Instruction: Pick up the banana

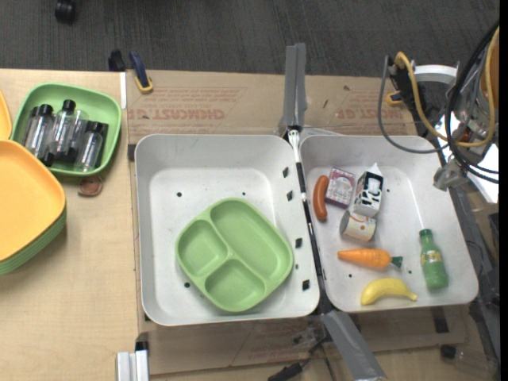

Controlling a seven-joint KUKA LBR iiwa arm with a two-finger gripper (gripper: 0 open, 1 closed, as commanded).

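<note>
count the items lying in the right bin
6: hot dog at left, pink box beside it, milk carton, carrot below, banana at the front, green bottle at right. None looks hidden.

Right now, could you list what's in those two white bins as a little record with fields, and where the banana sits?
left bin: one green divided plate
right bin: banana, carrot, sausage, green bottle, small milk carton, pink packet, small cup
banana: lying flat near the front edge of the right bin, just below the carrot
green bottle: right of the banana, lying down
sausage: by the bin's left wall
milk carton: between the pink packet and the bin's middle, small cup below it
banana status: not picked up yet
</note>
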